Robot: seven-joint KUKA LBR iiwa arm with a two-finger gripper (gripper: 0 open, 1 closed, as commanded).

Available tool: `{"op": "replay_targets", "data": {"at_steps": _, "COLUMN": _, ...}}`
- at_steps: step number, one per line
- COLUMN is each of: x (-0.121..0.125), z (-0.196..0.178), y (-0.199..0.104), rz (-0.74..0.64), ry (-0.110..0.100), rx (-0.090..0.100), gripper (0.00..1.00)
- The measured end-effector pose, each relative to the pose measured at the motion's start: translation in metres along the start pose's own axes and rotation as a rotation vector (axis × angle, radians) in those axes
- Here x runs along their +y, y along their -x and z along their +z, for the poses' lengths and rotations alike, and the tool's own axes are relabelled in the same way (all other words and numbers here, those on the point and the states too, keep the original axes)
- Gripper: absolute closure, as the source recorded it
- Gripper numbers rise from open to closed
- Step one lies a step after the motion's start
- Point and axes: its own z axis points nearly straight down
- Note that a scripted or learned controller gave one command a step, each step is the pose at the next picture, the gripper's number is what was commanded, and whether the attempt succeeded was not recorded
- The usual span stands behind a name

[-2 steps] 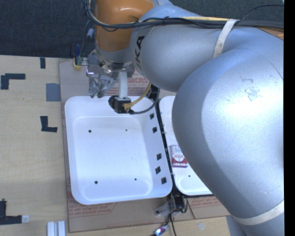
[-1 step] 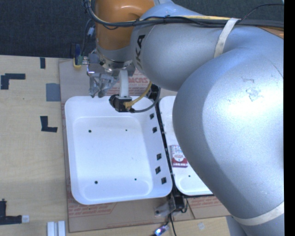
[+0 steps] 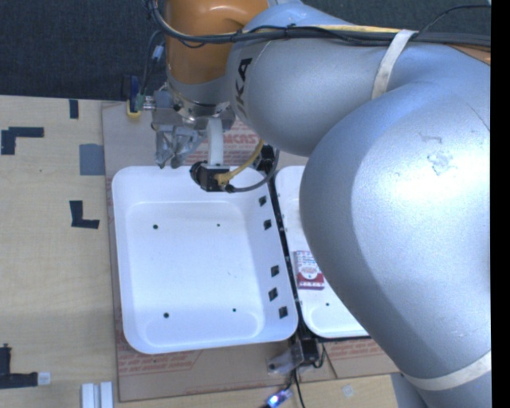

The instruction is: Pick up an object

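Note:
My gripper (image 3: pixel 172 153) hangs over the far left corner of the left white bin (image 3: pixel 127 239), just above its rim. Its two thin fingers (image 3: pixel 163 155) stand slightly apart, open, with nothing between them. A small red-and-white packet (image 3: pixel 308 269) lies in the right bin (image 3: pixel 335 323), close to the divider between the bins. The grey arm covers most of that right bin. The orange band (image 3: pixel 203 20) sits above the wrist at the top of the view.
A black and yellow cable fitting (image 3: pixel 212 176) dangles from the wrist over the left bin's far edge. Black clips (image 3: pixel 275 271) line the divider. Both bins rest on cardboard (image 3: pixel 119 135) on a wooden bench (image 3: pixel 48 263) with black tape marks.

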Motion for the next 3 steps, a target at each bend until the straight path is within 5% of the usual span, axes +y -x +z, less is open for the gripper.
{"op": "replay_targets", "data": {"at_steps": 1, "x": 0.0, "z": -0.004, "y": 0.0, "rz": 0.0, "ry": -0.008, "rx": -0.002, "gripper": 1.0}}
{"op": "replay_targets", "data": {"at_steps": 2, "x": -0.003, "z": -0.122, "y": 0.0, "rz": 0.001, "ry": 0.045, "rx": 0.014, "gripper": 1.0}}
{"op": "replay_targets", "data": {"at_steps": 3, "x": -0.01, "z": -0.257, "y": 0.001, "rz": 0.0, "ry": 0.049, "rx": 0.015, "gripper": 1.0}}
